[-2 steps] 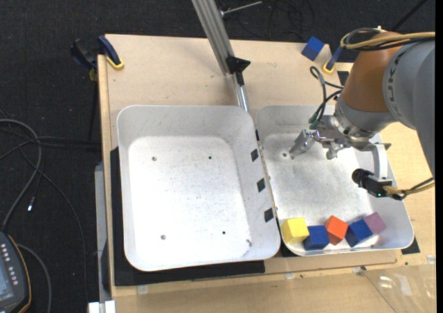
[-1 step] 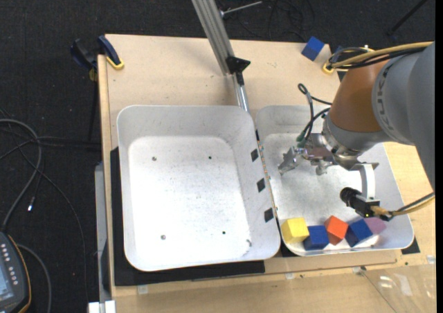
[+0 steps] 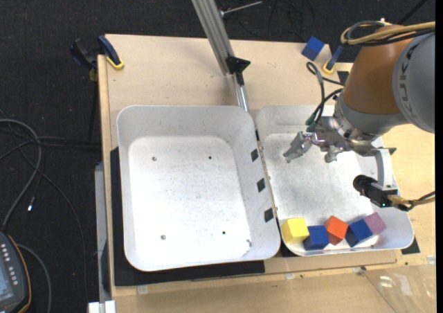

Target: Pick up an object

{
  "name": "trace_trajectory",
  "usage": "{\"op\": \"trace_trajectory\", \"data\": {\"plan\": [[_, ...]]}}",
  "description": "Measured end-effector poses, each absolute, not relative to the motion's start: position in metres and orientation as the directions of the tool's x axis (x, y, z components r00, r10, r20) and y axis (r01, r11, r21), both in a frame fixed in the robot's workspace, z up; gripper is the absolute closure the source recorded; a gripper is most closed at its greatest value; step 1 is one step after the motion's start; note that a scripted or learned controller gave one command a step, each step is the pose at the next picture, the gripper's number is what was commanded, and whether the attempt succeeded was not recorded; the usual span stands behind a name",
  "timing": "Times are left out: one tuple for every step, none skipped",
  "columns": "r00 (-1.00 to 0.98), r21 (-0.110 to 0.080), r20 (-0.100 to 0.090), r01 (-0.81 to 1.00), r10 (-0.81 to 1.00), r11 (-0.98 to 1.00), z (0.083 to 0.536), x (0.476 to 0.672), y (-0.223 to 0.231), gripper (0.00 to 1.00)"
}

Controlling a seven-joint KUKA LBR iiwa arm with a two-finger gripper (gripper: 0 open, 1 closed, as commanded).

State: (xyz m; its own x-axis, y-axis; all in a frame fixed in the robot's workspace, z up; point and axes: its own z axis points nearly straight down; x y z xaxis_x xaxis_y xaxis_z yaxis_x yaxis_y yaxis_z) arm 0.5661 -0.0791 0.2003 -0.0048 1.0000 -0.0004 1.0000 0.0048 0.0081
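now; gripper spread, mid right bin; blocks along near rim

One fixed camera looks down at a slant from above the bench, taking in both bins.

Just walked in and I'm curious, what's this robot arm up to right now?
The arm's gripper hangs over the right bin with nothing between its fingers. Five blocks sit along that bin's near edge: yellow block, two blue blocks, orange block and purple block. None has been picked up yet.
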Motion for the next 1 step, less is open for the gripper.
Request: {"op": "trace_trajectory", "data": {"plan": [[0.003,-0.002,-0.001,1.0,1.0,-0.003,0.1991,0.5275,-0.0966,0.0]]}}
